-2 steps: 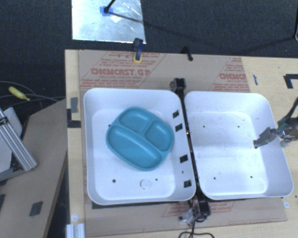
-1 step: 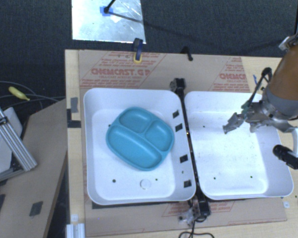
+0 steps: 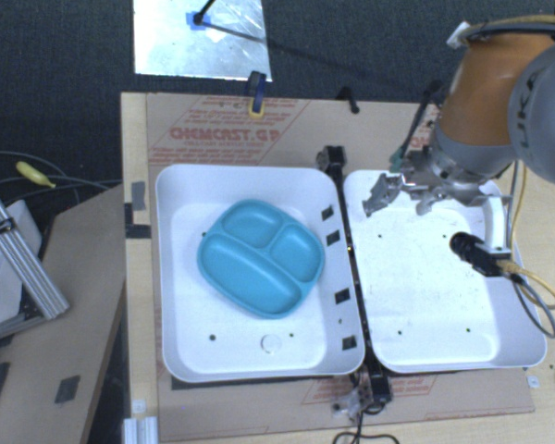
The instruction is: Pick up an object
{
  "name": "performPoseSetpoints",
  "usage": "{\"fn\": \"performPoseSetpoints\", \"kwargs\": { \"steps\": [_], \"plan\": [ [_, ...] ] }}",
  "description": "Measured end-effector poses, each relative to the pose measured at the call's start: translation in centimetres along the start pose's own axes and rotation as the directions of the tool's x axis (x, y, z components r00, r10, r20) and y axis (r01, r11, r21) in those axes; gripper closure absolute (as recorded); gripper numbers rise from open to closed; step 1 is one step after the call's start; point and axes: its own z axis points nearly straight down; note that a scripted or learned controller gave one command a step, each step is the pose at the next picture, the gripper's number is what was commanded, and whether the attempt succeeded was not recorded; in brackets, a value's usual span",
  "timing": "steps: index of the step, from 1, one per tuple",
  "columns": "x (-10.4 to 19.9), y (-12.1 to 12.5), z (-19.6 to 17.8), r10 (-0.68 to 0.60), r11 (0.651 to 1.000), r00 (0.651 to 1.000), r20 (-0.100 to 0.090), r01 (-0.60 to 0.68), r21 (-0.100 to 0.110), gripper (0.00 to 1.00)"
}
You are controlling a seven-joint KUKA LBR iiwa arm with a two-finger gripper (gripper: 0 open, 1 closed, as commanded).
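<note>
the blue divided plate [image 3: 261, 257] lies flat in the left bin [image 3: 180, 340], near its centre, with three compartments facing up and its long axis set at a slant. the arm [image 3: 499, 81] enters from the right, its orange band above the wrist, and the gripper [image 3: 402, 195] hangs over the upper left part of the right bin [image 3: 509, 345], well apart from the plate. its fingers [image 3: 379, 197] are spread, with nothing between them. a black cable connector [image 3: 472, 251] hangs beside the wrist over the right bin.
</note>
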Motion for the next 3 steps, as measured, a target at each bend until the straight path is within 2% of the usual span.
{"fn": "performPoseSetpoints", "kwargs": {
  "steps": [1,2,3],
  "plan": [
    [12.7,-4.8,4.1,-0.003,1.0,1.0,-0.003,0.003,0.012,0.0],
    [11.7,-4.5,2.7,0.01,1.0,1.0,0.002,-0.01,0.004,1.0],
    [14.4,-5.3,-6.0,0.007,1.0,1.0,-0.001,-0.007,-0.002,1.0]
  ]
}}
